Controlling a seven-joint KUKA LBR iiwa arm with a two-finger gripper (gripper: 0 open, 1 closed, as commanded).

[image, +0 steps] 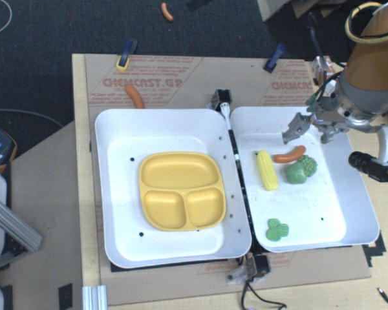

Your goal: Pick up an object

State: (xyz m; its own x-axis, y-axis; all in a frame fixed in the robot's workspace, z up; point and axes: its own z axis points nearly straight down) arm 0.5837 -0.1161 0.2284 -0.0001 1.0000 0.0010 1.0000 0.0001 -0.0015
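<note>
A yellow tray (181, 190) fills the left bin (113, 173). In the right bin (349, 205) lie corn (266, 170), sausage (289, 154) and broccoli (301, 170). The hand (310, 126) hovers above, spread; it should drop straight, straddling the sausage.

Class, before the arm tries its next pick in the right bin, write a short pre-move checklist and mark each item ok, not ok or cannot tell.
1. Tool over the right bin: ok.
2. Tool holding nothing: ok; nothing seen between its fingers.
3. Targets present: ok; corn cob, sausage, broccoli, small green piece.
4. Sausage free of neighbours: not ok; it sits against the broccoli.
5. Corn cob has room around it: ok.
6. Tool height above the toys: cannot tell.
</note>
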